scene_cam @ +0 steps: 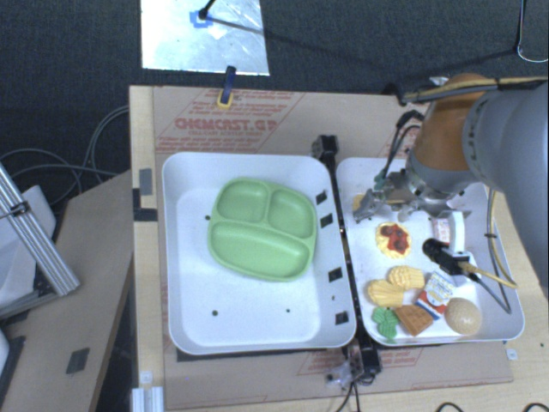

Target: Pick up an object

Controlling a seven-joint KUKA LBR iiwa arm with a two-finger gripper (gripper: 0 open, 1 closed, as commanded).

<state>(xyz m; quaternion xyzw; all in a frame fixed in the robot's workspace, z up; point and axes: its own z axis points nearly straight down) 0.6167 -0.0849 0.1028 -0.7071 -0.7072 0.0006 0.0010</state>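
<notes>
Claw (pixel 375 202) state unclear at right bin (pixel 360 172) twelve o'clock rim, seven toy foods crowded toward six, one green tray (pixel 262 229) in left bin (pixel 184 256)

A robotics lab: cardboard-topped bench (pixel 240 114), loose cables (pixel 103 131), aluminium framing (pixel 34 230), two white bins (pixel 184 256).

Dark speckled floor (pixel 69 50); shiny metal sheet (pixel 204 24) lying on it, aluminium frame rail (pixel 34 239) at left, loose cables (pixel 103 136)
</notes>
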